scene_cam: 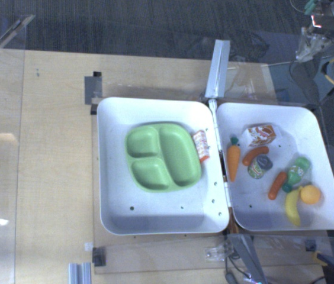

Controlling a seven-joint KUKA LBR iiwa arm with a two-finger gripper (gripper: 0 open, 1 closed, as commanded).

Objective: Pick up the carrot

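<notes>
Gripper [312,40] sits at the top-right corner of the view, up off the bench and well apart from both bins; too small and cluttered w/ cables to tell its state, so can't say, but nothing shows in it. Closest bin to it is the right bin [309,117], which holds all the loose items. The carrot [233,161] lies there against the bin's left wall, just beside the divider between the bins, orange body running roughly top-to-bottom w/ green top pointing to the far side. Near it: a white/red carton [260,134] toward the far side, a reddish sausage-like piece [254,155], a small can [260,165], another orange-red piece [277,185], a green bottle [298,170], a banana [292,206] and an orange [310,194] at the near right. Further out, the left bin [113,206] holds a green divided tray [162,157] w/ a small packet [201,145] just beside its right edge. Progress, judging from this: basically nothing done yet. Carrot untouched in the bin, arm not over it. Left to do: travel over the right bin's left side, line up across the carrot's width, descend, close, lift. Wall right next to the carrot may crowd one finger.
</notes>
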